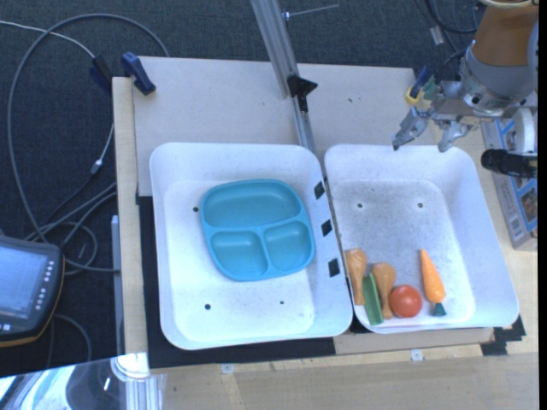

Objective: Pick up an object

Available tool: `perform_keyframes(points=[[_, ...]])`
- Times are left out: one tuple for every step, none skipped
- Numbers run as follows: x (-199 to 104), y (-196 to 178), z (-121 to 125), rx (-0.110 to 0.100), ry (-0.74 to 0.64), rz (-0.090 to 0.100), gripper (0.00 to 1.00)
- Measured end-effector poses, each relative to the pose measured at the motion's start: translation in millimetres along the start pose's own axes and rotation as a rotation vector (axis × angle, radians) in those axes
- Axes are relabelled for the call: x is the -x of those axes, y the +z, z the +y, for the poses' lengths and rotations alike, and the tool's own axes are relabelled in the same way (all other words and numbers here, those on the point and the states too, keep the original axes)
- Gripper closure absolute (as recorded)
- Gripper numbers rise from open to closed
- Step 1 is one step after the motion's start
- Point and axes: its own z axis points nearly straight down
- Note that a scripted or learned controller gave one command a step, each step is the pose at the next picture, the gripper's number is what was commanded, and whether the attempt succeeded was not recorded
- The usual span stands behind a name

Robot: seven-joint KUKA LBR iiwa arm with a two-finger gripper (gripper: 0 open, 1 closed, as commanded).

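Note:
My gripper (425,138) hangs over the far rim of the right bin (483,195), its two fingers spread apart with nothing between them. Along the near side of that bin lie several toy foods: an orange carrot (432,278), a red tomato (406,301), a green stick-shaped piece (372,291), a tan piece (385,282) and an orange-yellow piece (355,264). All of them sit well below the gripper in the view, apart from it.
The left bin (171,229) holds a blue three-compartment plate (256,227). A metal pole (273,32) slants down to the gap between the bins. Cables and a tablet (26,289) lie off the bench at left.

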Motion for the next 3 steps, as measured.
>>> perform_keyframes(points=[[0.2, 0.0, -0.1, 0.0, 0.0, -0.001, 0.0], [1.4, 44.1, 5.8, -0.003, 0.001, -0.001, 0.0], [7.4, 90.5, 10.4, -0.003, 0.001, 0.0, 0.0]])
